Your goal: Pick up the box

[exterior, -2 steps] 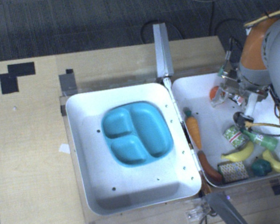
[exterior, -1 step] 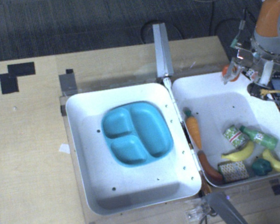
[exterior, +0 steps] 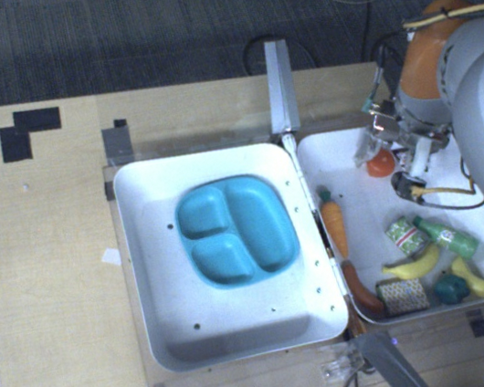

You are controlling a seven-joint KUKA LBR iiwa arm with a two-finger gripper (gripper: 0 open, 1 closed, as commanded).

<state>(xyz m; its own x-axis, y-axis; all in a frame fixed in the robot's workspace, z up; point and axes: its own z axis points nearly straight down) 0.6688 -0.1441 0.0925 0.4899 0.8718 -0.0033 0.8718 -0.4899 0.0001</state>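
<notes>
The left bin (exterior: 146, 279) holds a blue divided plate (exterior: 234, 229), lying flat near its middle. Across the metal divider, the right bin (exterior: 336, 148) carries an orange carrot (exterior: 333, 227) along its left wall, with a brown sausage-like piece (exterior: 361, 287) just nearer. At the near edge of this bin sits the box (exterior: 402, 296), small and speckled grey-brown, just right of the brown piece and touching the yellow banana (exterior: 414, 265). A green and white packet (exterior: 406, 233) and a green bottle (exterior: 447, 238) lie just beyond the banana; a teal ball (exterior: 450, 289) and another yellow piece (exterior: 476, 279) rest to the right. The gripper (exterior: 392, 150) hovers at the far end of the right bin, just beside a small red object (exterior: 379, 165), well apart from the box; whether it grips anything, I cannot tell.
</notes>
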